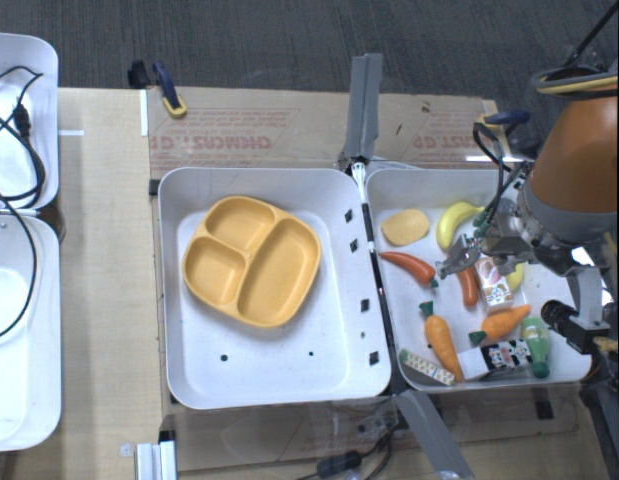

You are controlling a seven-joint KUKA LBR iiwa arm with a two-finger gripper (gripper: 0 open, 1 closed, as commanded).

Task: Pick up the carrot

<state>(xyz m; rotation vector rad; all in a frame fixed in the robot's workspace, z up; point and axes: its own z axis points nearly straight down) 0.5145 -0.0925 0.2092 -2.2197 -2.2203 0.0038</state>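
A carrot (442, 342) with a green top lies in the right bin (389, 298), near its front left, pointing towards the front edge. A second, shorter carrot (506, 321) lies to its right. My gripper (461, 259) hangs over the middle of the right bin, above and behind the first carrot and apart from it. It sits between a red chili (409, 265) and a small sausage (469, 286). Nothing shows in its grasp.
The right bin also holds a banana (453, 221), a pale yellow bun-shaped piece (405, 227), a small carton (494, 286), a green bottle (537, 353) and a flat pack (429, 369). The left bin (189, 348) holds a yellow divided plate (252, 260).
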